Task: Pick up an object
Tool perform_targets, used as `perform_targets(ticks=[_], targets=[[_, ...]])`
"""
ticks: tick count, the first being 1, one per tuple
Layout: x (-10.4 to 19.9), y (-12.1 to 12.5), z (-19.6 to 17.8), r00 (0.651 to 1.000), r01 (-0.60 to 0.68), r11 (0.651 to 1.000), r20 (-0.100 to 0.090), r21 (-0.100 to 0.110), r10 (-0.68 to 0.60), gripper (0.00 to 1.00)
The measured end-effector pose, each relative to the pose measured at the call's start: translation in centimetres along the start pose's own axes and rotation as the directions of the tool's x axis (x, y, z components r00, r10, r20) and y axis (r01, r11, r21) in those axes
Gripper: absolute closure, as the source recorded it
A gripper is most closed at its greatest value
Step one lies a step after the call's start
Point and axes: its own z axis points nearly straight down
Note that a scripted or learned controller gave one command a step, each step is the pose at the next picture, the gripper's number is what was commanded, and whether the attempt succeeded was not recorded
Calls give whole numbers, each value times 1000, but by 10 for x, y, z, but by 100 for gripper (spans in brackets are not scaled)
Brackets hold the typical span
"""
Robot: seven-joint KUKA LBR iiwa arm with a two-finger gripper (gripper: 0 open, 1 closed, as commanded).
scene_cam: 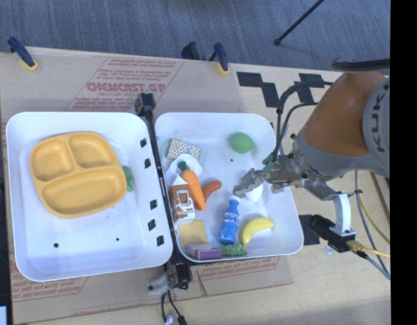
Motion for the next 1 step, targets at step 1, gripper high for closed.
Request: perform_targets(ticks=[1], targets=[[28,-1,151,999,43,999,1,-2,-43,0]])
